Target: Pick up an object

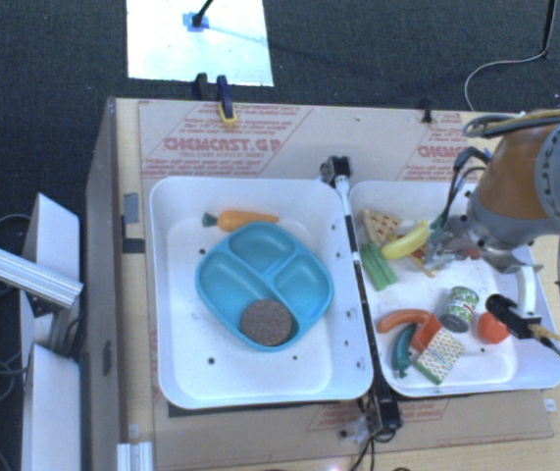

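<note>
My gripper (436, 255) hangs low in the right bin (539, 361), just right of a yellow banana (405, 241). The grey arm with its orange band (515, 180) reaches in from the right and hides the bin's far right part. Around the gripper lie a waffle piece (381, 226), a green vegetable stick (378, 266), a small can with a green label (460, 308), an orange sausage (403, 319), a red round piece (492, 330) and a small printed box (439, 353). Nothing shows as held.
The left bin (186, 361) holds a blue divided plate (270, 268) with a brown round patty (265, 322) in its near section, and a carrot (245, 220) behind the plate. A divider rail (353, 263) runs between the bins. Cables trail at the right.
</note>
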Motion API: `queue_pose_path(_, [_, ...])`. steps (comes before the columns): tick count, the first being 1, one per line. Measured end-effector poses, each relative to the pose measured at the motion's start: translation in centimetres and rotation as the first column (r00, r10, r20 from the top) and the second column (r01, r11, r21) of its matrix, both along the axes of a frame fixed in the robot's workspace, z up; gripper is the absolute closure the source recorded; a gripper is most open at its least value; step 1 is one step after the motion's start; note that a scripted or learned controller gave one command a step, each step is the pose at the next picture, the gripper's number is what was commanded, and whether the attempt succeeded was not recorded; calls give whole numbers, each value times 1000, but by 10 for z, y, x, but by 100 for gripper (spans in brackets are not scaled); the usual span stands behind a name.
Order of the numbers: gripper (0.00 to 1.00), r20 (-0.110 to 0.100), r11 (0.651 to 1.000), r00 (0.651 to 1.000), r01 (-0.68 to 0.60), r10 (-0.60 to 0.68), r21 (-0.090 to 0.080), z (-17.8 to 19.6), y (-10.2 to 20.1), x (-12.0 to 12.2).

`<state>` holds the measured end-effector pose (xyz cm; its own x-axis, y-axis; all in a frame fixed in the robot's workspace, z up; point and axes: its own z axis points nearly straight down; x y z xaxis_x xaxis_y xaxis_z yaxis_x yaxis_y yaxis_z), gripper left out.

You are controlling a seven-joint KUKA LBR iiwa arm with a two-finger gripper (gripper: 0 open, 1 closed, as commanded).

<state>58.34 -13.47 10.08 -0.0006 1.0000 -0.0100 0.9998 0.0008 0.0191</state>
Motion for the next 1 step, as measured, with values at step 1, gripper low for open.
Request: queue_pose_path(1, [0,-1,1000,1000,0,0,0,0,0,0])
